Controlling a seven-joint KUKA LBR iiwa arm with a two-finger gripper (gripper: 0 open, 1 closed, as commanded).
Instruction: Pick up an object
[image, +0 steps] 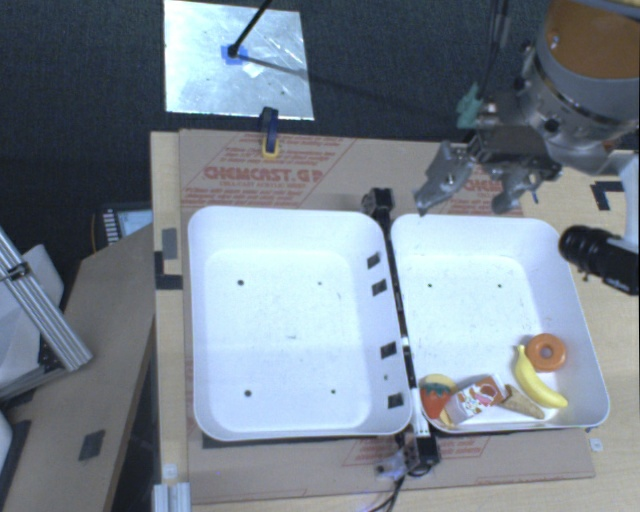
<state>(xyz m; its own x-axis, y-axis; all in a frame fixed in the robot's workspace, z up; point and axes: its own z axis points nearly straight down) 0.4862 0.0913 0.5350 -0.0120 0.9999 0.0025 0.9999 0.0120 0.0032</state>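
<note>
**Mia:** Yellow plastic banana (538, 380), that looks like the easiest toy to grab. Where is it?

**Ben:** It lies in the right white bin (470, 255), down in the near right corner. It is curved and tips on a slant. Just above it sits a small orange round toy with a hole like a donut (546, 351), touching or almost touching the top of the banana.

**Mia:** What else is down there?

**Ben:** To the left of the banana is a small tan cone-shaped toy (521, 402), then a little red and white packet (474, 398), then a round red and yellow toy like a fruit (437, 394) by the middle wall. They are all bunched along the near edge of that bin.

**Mia:** And the tool (478, 190)?

**Ben:** It hangs over the far edge of the right bin, well apart from the toys. Its two grey fingers (437, 186) are spread wide, with nothing between them.

**Mia:** So has anything been picked up?

**Ben:** No. I think the job has hardly started. The arm must move toward the near corner, go down, and close on one toy. The toys are packed tight, so it may bump a neighbour.

**Mia:** What about the other side?

**Ben:** The left white bin (205, 330) sits right beside it on the brown surface (300, 170). A shiny silver sheet (238, 60) lies further back.
</note>
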